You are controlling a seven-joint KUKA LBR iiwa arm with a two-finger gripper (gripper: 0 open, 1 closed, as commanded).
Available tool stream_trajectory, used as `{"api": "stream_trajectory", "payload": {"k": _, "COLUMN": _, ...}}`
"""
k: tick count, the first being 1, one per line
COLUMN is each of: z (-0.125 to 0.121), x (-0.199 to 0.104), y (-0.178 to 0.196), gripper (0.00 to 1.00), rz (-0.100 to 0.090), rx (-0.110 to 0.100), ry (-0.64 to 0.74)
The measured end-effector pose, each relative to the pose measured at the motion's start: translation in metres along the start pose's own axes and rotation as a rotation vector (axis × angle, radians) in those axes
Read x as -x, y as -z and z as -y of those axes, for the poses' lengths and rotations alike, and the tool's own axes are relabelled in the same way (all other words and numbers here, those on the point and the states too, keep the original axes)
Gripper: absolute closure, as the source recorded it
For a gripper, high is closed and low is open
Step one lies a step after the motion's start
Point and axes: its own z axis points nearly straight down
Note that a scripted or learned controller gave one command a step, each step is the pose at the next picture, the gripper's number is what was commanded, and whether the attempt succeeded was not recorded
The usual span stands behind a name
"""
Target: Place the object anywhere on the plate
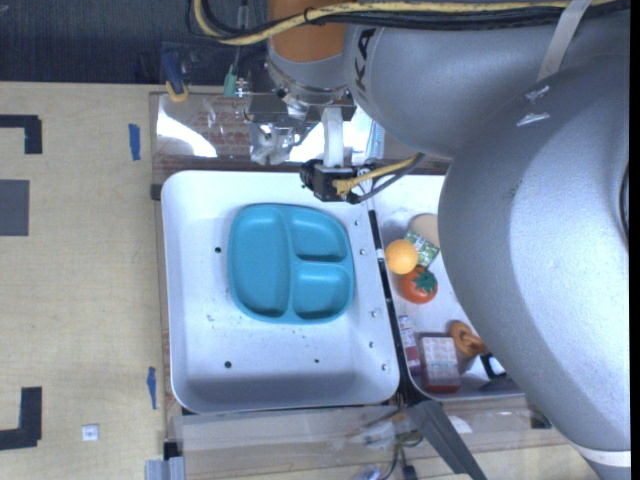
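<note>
Overhead, arm [520, 198] arched, gripper [268, 146] beyond plate [290, 263]

Blue plate [265, 258], 3 compartments, rounded corners, lies flat approx mid left bin [200, 358].

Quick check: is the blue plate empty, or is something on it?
Empty. The blue plate shows bare blue in every compartment; the orange ball and red tomato lie in the neighbouring bin.
</note>
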Motion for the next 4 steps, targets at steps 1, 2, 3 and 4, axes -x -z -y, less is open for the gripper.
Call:
{"api": "stream_trajectory", "payload": {"k": 1, "z": 0.001, "x": 0.024, "y": -0.005, "gripper": 1.00, "rz": 0.001, "rx": -0.011, "ry": -0.310}}
{"api": "stream_trajectory", "payload": {"k": 2, "z": 0.001, "x": 0.023, "y": -0.005, "gripper": 0.00, "rz": 0.001, "rx": -0.010, "ry": -0.310}}
{"api": "stream_trajectory", "payload": {"k": 3, "z": 0.001, "x": 0.022, "y": 0.006, "gripper": 1.00, "rz": 0.001, "rx": -0.007, "ry": -0.306}}
{"api": "stream_trajectory", "payload": {"k": 4, "z": 0.002, "x": 0.020, "y": 0.005, "gripper": 0.00, "rz": 0.002, "rx": -0.008, "ry": -0.304}}
